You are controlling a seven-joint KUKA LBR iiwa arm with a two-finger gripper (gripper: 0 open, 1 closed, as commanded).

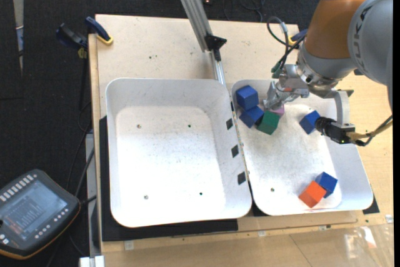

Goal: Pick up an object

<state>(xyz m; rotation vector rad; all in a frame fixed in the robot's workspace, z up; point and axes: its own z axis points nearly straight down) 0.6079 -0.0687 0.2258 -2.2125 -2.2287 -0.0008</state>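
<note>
In the right bin (350, 197) my gripper (275, 103) reaches down at the far left corner, right over a green cube (269, 123) and a small pink piece (279, 110) beside it. Two blue cubes sit just left of it, one (246, 97) farther back and one (251, 115) touching the green cube. Another blue cube (309, 122) lies to the right of the gripper. Near the front right, an orange cube (312, 194) and a blue cube (326, 183) rest against each other. The wrist hides the fingertips.
The left bin (125, 97) lies beside the right one, with a shared rim (234, 134) between them. A slanted metal pole (194, 9) ends at a black clamp near the bins' far edge. A blue and yellow clamp (94, 28) sits at the bench's far left corner. A teach pendant (31, 209) lies at lower left.
</note>
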